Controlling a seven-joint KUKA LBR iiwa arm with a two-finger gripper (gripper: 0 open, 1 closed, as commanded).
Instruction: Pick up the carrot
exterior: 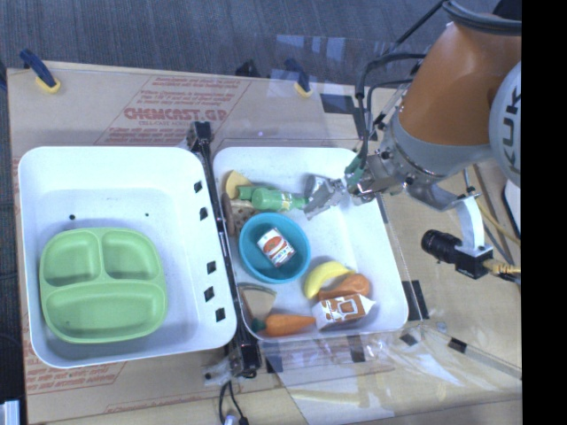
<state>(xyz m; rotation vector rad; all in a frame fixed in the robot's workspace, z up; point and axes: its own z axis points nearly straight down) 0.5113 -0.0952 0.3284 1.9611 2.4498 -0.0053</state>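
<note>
The carrot (287, 324) is orange and lies flat along the near wall of the right bin (390, 264), its tip pointing right toward a small carton (345, 308). My gripper (319, 194) hovers over the far part of that bin, right beside the cap end of a green bottle (268, 200). It is well away from the carrot, with a blue bowl (273, 248) lying between them. Nothing shows in the gripper's grasp.
The blue bowl holds a small can (278, 247). A yellow fruit (321, 277) and an orange one (354, 285) sit just above the carton. A yellow piece (235, 184) lies in the bin's far left corner. The left bin (106, 171) bears a green divided plate (103, 283).
</note>
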